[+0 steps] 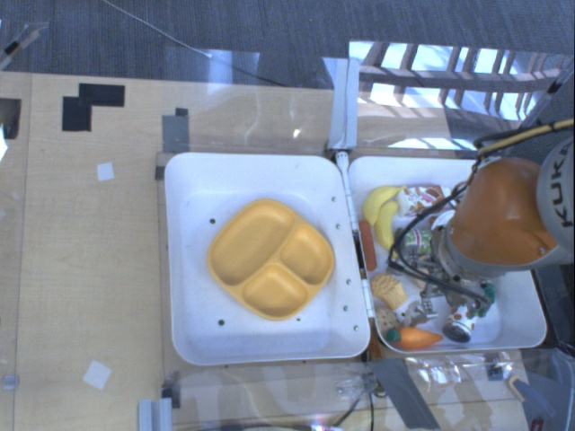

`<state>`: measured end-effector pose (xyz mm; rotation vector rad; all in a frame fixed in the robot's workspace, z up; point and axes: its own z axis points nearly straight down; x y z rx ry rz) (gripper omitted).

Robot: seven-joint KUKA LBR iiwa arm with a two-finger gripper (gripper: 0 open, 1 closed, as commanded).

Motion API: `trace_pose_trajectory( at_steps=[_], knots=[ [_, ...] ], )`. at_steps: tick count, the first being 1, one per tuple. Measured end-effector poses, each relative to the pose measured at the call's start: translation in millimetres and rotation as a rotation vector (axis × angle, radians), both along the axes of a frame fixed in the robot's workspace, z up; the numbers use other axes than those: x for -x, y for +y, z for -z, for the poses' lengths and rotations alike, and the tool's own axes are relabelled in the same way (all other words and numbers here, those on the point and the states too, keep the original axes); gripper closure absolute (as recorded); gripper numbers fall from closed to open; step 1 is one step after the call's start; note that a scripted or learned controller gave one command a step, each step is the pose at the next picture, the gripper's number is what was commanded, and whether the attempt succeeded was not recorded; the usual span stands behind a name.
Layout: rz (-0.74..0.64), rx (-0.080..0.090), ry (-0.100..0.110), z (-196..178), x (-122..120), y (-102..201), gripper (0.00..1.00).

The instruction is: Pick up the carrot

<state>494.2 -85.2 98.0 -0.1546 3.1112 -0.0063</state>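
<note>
Carrot (419, 337): lies on its side at the near edge of the right bin, orange body pointing right, green top at its left end toward the bin's near-left corner.
Pincer (437, 308): hangs low over the right bin, just beyond the carrot and apart from it; nothing sits between its fingers that I can see, and I cannot tell whether they are spread or closed, since cables and metal parts crowd that spot.
Right bin (526, 330): shallow and white, with objects gathered in its left half.
Right bin contents: a yellow banana (382, 212) at the far left; a slim reddish sausage-like piece (367, 243) along the left wall; a tan waffle-patterned piece (389, 288) between the sausage and the carrot; a printed cup or can (460, 325) on its side just right of the carrot; a red-and-white packet (420, 197) beside the banana, partly hidden by the arm.
Arm (503, 212): grey with an orange band, enters from the right and covers the middle of the right bin.
Left bin (193, 241): white, touching the right bin along a shared divider.
Left bin contents: one yellow divided plate (269, 257) with three compartments, set near the centre and turned at an angle.
Tabletop (81, 268): pale wood, carrying both bins, with black marks at its far left.
</note>
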Motion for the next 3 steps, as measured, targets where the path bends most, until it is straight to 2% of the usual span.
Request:
trace_pose_trajectory(
  at_steps=[1,2,3],
  knots=[
    [-0.006,0.000,0.000,-11,-1,1,1.00],
    [0.020,-0.006,0.010,-91,-13,72,1.00],
    [0.063,-0.001,0.010,-170,-34,-6,1.00]
  ],
)
